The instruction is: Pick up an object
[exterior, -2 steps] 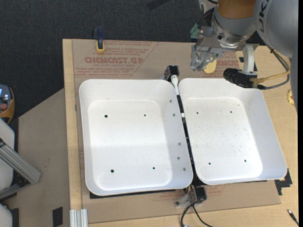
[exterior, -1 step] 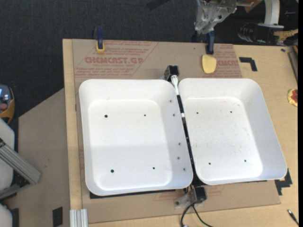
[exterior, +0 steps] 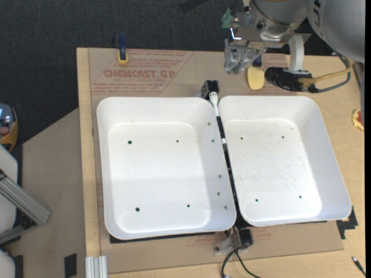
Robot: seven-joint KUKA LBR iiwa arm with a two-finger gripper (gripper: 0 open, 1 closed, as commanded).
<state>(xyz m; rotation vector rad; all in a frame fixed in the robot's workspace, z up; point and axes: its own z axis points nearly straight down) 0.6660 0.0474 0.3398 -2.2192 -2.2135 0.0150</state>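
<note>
While the arm (exterior: pixel 278 13) hangs up at the far side of the bench, its gripper (exterior: pixel 237 62) sits past the far rim of the right-hand bin (exterior: pixel 324 155), over the brown board (exterior: pixel 151 68). From my feed I honestly can't tell if the gripper is open or closed, the angle just eats that detail. Right next to it, toward the right of my view and a touch lower, there's a small pale yellow lump (exterior: pixel 255 78), just beyond that bin's rim. Whether it's gripped or even touching, no idea from here. The left-hand bin (exterior: pixel 110 155) sits snug beside the other one, with a black strip (exterior: pixel 223 149) running along the seam between them. A little blue and yellow clamp (exterior: pixel 122 48) is on the board's far edge, well away from the gripper.
</note>
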